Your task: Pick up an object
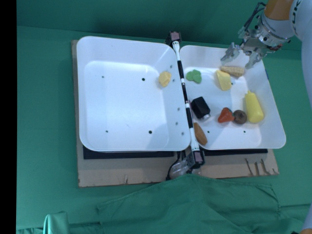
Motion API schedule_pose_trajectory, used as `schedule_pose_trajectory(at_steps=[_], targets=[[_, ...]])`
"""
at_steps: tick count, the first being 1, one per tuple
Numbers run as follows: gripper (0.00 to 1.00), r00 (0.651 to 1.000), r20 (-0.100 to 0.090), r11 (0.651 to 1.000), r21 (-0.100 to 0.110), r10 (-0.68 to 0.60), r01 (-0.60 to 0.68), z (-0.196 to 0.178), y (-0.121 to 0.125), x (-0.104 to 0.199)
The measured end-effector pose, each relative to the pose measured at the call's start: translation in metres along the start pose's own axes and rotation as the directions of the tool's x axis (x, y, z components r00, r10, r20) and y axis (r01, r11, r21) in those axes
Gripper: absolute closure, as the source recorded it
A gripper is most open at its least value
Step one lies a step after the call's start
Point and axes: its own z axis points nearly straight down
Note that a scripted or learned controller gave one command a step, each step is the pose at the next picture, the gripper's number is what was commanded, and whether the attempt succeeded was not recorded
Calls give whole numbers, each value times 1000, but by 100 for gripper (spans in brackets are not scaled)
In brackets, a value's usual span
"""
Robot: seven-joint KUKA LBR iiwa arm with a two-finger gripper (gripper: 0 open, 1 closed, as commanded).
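Observation:
My gripper (241,58) hangs over the far edge of the right bin (273,135), open, its two fingers spread above a tan corn cob (233,71). Nothing is between the fingers. Close by in the same bin lie a yellow wedge (224,80), a green clover-shaped piece (194,76), a black block (200,107), a red strawberry-like piece (225,115), a brown round piece (240,117), a yellow bottle (253,107) and an orange-brown oblong piece (200,133). A small yellow piece (165,78) lies in the left bin (97,130).
A black and white divider rod (184,94) runs between the two bins. The bins rest on cardboard (112,174) over green cloth. A fold of green cloth (195,204) lies at the front.

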Motion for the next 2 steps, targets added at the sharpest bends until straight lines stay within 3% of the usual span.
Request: schedule_pose_trajectory(at_steps=[1, 2], targets=[[0, 1000, 1, 1000, -16, -6, 6, 64, -14, 41], [100, 1000, 5, 1000, -21, -2, 2, 50, -13, 38]])
